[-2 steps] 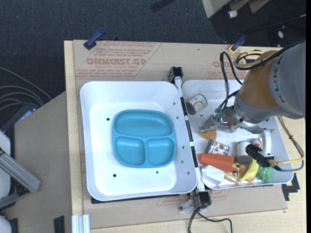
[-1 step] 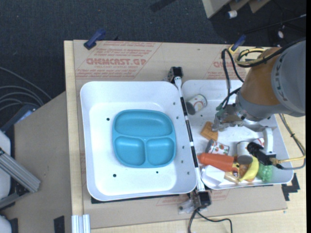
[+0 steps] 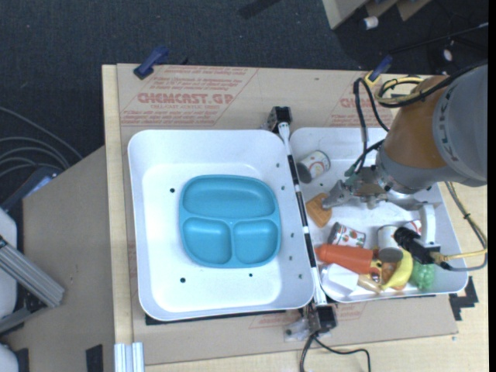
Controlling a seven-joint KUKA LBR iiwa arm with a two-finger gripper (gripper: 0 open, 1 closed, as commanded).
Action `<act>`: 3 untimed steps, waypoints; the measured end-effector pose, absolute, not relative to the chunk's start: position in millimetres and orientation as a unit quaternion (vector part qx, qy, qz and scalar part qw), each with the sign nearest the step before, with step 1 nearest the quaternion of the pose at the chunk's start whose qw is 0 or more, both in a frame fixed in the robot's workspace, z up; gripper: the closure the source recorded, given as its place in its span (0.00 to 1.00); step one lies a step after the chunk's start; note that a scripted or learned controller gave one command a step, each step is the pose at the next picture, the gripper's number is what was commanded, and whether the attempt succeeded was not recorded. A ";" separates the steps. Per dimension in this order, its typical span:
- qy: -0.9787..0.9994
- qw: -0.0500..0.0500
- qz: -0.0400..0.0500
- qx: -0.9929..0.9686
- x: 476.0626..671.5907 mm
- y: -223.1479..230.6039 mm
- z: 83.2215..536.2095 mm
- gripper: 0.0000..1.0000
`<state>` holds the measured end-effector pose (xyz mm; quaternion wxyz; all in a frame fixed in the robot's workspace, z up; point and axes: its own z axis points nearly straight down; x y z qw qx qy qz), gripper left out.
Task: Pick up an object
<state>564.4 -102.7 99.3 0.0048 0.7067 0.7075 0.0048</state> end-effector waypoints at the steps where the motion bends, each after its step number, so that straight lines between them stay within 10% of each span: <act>1: 0.708 0.000 0.000 0.707 644.6 -95.7 88.5 0.00; 2: 0.708 -0.002 0.001 0.706 644.8 -93.8 98.6 1.00; 3: 0.708 -0.002 0.001 0.706 644.9 -93.5 98.7 0.00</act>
